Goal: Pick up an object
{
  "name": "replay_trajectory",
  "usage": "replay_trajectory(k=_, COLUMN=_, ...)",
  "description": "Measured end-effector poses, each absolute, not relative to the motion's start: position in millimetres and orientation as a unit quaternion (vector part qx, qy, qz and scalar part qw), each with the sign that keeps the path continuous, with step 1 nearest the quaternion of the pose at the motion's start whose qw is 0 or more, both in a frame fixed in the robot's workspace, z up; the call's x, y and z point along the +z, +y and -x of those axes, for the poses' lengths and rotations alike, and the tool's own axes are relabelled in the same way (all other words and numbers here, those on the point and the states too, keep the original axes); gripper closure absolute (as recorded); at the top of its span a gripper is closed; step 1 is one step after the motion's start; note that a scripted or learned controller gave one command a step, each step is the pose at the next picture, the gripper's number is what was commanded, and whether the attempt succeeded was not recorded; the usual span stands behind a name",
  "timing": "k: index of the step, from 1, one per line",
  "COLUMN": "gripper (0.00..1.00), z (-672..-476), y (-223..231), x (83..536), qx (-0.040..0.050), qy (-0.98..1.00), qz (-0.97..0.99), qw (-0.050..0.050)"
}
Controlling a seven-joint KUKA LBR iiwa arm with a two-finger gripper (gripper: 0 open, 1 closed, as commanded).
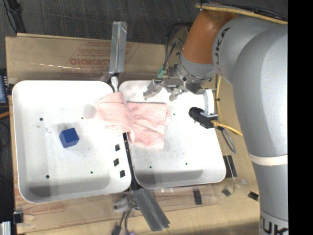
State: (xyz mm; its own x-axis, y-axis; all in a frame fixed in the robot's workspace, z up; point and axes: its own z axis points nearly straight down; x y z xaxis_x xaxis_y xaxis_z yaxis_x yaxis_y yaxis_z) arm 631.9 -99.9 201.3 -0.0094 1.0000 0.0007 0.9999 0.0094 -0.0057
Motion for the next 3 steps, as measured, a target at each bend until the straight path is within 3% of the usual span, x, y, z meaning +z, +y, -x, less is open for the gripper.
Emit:
replay_trajectory(k=1, gripper=0.00, z=-609.7, y=-115.1, x=100.2, qx=0.0021, qy=-0.711, qz=0.703, qw=0.002)
replay_trajectory(k=2, gripper=0.00, z=-604.8, y=-151.8, x=93.0, qx=0.0005, qy=-0.797, qz=0.605, qw=0.002)
replay_trajectory(k=3, gripper=1.00, z=-605.3, y=-152.0, x=103.6, qx=0.0007, qy=-0.798, qz=0.603, qw=0.002)
